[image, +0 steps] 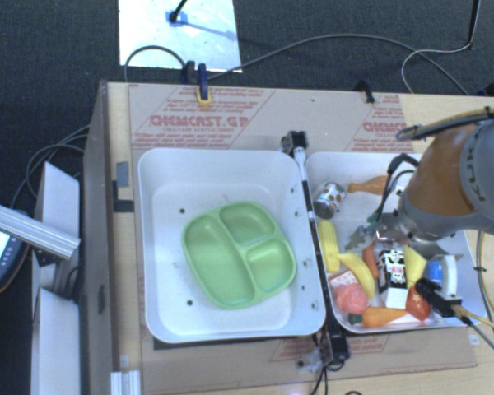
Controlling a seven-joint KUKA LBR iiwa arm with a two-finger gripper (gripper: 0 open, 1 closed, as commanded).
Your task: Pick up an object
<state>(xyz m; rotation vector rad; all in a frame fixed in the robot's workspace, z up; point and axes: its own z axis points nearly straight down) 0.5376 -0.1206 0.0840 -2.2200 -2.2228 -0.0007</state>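
Observation:
The right bin (358, 164) holds several toy foods. Among them are a small patterned can (330, 197), a tan drumstick (367, 187), a yellow corn cob (328, 242), a banana (359, 269), a carrot (384, 315) and a red tomato (417, 305). My arm, with its orange band (441, 183), reaches in from the right over this bin. The gripper (377, 239) hangs low over the middle of the pile, just right of the corn and above the banana. A black-and-white piece (393, 268) sits right below it. Nothing visibly hangs from the gripper.
The left bin (173, 171) bears a green divided plate (239, 253). A blue-capped white bottle (438, 272) and a yellow piece (414, 263) lie at the right bin's near right. A clamp (295, 143) stands at the bins' shared far edge. Cables run along the bench's back.

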